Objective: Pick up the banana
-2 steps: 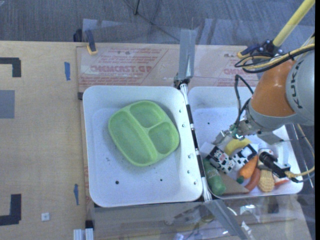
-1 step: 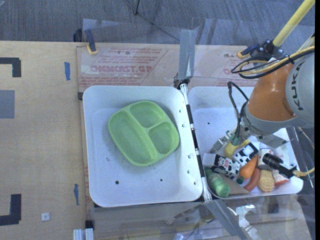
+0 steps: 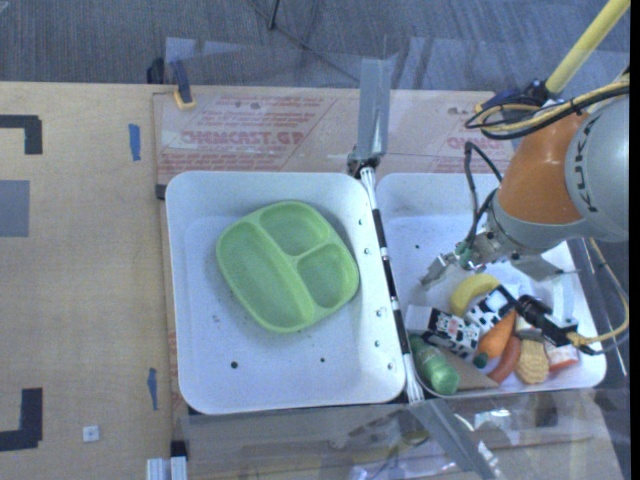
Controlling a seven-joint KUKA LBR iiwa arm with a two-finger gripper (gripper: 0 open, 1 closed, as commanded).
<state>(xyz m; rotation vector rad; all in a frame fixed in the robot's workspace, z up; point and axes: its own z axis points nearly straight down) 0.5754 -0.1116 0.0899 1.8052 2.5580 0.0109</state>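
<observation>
**Two bins, banana lying in the right one**

Two white bins are sitting side by side. Banana is lying in the right bin, beside a carrot. Hand is hovering just left of it; its grip state cannot be told. Green plate is resting in the left bin.
</observation>
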